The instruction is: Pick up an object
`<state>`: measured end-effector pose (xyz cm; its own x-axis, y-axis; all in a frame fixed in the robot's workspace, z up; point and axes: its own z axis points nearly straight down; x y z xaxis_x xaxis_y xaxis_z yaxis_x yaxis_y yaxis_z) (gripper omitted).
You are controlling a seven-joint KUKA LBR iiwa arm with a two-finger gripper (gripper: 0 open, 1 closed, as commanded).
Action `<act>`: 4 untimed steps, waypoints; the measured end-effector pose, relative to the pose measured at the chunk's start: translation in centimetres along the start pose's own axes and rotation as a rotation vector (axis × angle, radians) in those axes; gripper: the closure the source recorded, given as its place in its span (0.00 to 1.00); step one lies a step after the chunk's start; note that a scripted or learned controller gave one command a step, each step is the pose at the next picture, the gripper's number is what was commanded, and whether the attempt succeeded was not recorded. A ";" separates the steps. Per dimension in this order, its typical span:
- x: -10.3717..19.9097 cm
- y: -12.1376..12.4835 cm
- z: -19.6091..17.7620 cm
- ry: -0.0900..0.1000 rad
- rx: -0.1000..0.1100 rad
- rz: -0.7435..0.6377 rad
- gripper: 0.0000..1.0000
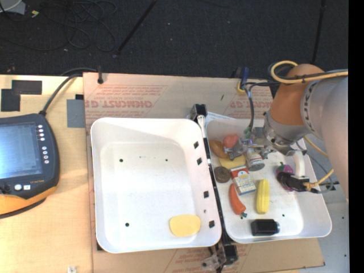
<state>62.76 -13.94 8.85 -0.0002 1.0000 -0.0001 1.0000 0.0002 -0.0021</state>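
Tool (pixel 248 154) hovers just above the red-and-white box (pixel 244 182).

Red printed lettering runs along the cardboard sheet (pixel 142 98) under the bins, near the tabletop's far edge; it appears upside down and is not legible. More red print shows at the near edge, also unreadable. Small red-and-white box (pixel 244 182): label too small to read.

tool (pixel 248 152) over right bin (pixel 318 220) | yellow disc (pixel 185 225) in left bin (pixel 108 152)
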 end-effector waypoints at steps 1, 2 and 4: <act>3.7 -5.1 0.0 -0.002 -0.004 0.004 0.00; 13.0 -11.1 -20.7 -0.001 0.006 0.000 0.00; 21.6 -15.3 -22.5 0.000 0.004 -0.001 0.00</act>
<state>47.55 7.62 31.43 -0.0015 1.0000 -0.0005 1.0000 0.0015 -0.0062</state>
